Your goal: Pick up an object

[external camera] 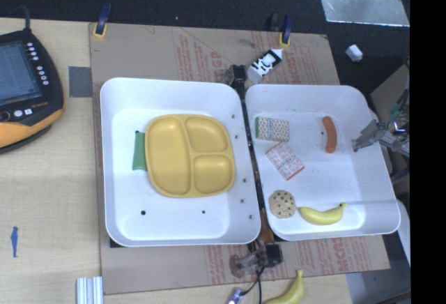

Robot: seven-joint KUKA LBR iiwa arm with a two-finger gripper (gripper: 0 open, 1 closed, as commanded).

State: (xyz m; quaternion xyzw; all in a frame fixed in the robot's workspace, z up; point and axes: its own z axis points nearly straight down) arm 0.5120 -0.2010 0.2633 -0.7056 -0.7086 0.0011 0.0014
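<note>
Claw (364, 142): right edge of frame, over the right bin's (376, 177) rim, fingers spread, holding nothing.
Progress: sausage (329, 134) and banana (322, 214) lie ungrasped.

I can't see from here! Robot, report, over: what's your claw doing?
Gripper at right bin's right edge, holding nothing. Hot dog nearest, untouched. Banana, cookie, two packets lie apart. Path clear.

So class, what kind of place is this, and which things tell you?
Probably a robot lab bench: a control handset on the table, two white bins clamped down, and a gripper reaching over toy food.
</note>
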